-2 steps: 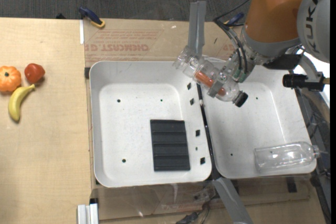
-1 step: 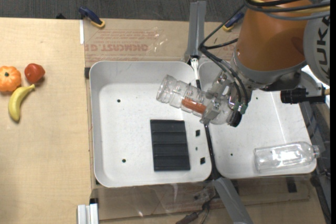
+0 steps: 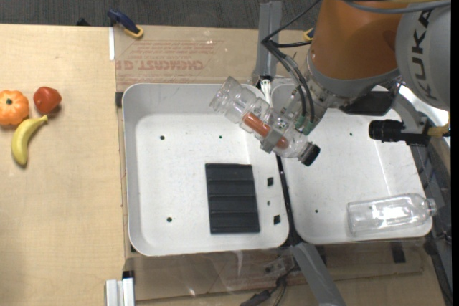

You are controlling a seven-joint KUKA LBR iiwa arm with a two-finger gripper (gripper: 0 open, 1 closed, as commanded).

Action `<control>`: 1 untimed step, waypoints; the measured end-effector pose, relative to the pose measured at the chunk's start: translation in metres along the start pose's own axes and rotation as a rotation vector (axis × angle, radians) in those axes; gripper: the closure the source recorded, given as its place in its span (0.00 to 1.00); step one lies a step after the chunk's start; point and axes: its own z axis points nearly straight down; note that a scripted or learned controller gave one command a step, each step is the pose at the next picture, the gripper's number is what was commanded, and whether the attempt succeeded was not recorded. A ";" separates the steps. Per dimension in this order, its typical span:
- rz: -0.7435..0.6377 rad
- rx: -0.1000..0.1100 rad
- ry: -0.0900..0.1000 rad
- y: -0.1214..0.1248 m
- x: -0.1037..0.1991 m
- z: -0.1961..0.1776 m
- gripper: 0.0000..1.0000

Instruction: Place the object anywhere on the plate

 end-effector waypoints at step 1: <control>-0.068 0.002 0.001 0.053 -0.012 0.027 1.00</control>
